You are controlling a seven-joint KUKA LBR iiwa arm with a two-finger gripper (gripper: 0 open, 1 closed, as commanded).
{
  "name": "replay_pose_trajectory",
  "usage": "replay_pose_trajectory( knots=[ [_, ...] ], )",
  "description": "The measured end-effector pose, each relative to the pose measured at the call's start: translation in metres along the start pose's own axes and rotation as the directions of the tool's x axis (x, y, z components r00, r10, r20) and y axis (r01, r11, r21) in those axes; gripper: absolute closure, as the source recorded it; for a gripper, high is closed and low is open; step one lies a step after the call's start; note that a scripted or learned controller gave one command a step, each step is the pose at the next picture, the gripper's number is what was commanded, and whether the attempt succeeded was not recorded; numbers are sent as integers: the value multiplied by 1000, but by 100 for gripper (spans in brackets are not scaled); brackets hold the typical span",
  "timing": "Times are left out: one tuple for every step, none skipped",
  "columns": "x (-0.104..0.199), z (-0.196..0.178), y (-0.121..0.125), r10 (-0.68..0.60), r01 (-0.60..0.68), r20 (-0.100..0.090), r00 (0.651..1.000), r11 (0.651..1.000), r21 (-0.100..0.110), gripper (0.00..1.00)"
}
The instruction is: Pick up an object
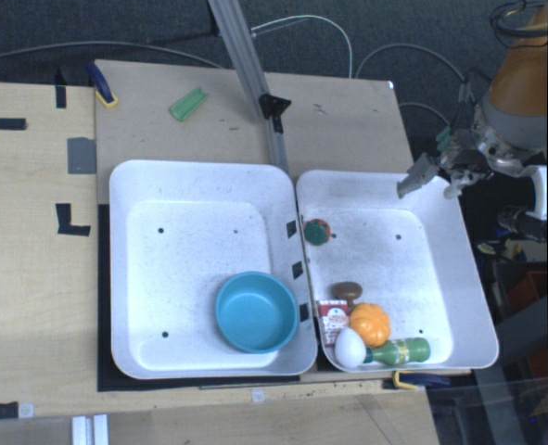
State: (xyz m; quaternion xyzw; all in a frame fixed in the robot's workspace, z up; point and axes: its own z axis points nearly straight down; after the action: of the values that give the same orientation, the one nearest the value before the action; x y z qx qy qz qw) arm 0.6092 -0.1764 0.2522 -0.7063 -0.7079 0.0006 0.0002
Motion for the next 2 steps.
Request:
replay_pose_trajectory(
  knots=[
    [0, 0, 0, 0, 0, 0, 1000, 1000, 0, 0],
    [3, 64, 2, 0, 0, -1, 1000, 1000, 6, 0]
  ],
)
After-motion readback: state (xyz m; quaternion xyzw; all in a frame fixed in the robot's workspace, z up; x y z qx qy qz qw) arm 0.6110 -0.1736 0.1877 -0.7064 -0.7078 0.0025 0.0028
